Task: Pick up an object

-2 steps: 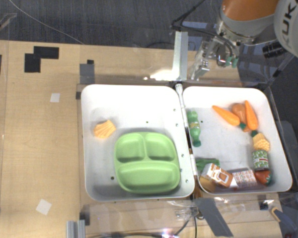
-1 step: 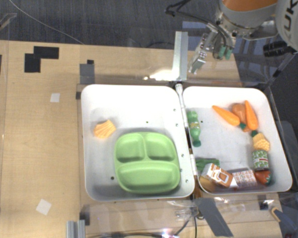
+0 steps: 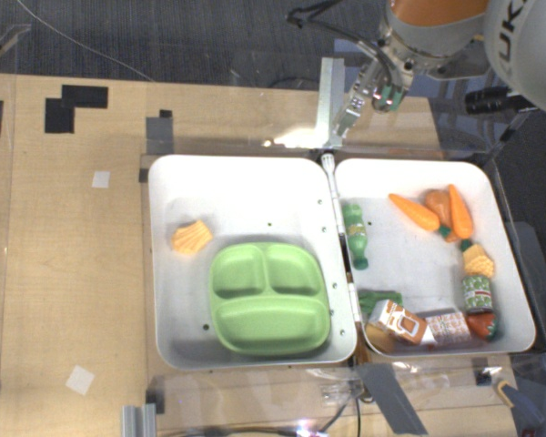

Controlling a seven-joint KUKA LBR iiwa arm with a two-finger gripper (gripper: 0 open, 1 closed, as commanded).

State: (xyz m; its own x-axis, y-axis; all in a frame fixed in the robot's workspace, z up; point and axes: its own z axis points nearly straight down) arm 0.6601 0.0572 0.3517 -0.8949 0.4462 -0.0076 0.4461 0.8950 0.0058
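My gripper [image 3: 371,106] hangs high above the back edge of the bins, over the divider between them, with its fingers apart and nothing between them. Below it the right bin [image 3: 409,267] holds a green bottle [image 3: 353,235] by the divider, and two orange carrots [image 3: 414,212] [image 3: 457,209] at the back. A yellow piece [image 3: 478,261] and a green-labelled jar [image 3: 478,295] lie along the right wall. An orange carton [image 3: 399,324], a wrapped packet [image 3: 446,327] and a green item [image 3: 379,299] crowd the front.
The left bin [image 3: 246,198] carries a green divided plate [image 3: 268,297] at the front and a small yellow ridged piece [image 3: 191,237] at its left. A metal bracket [image 3: 328,98] stands behind the divider, close to the gripper. Wooden bench surface lies to the left.
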